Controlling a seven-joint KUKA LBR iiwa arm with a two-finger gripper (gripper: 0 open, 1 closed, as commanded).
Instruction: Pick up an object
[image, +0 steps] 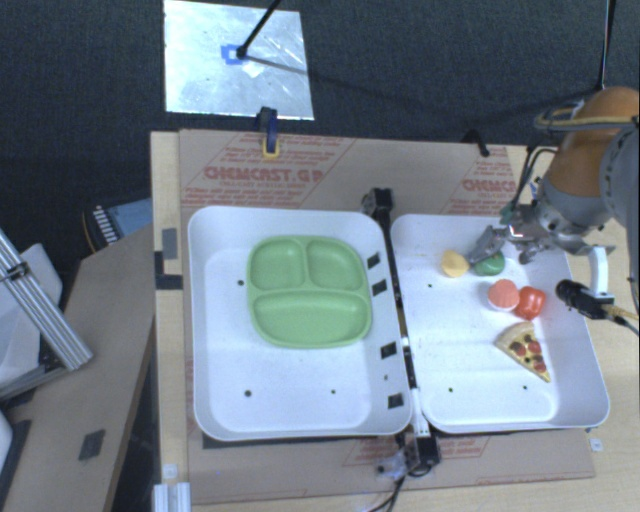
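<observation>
The end effector (492, 246) hangs low over the small round green toy (489, 265) in the right white bin (580, 400); its grip I can't make out.

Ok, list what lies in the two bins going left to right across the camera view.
Green three-compartment plastic plate in the left white bin → small yellow round toy → green round toy by the gripper → orange-pink ball → red toy pepper, all in the right white bin.
</observation>
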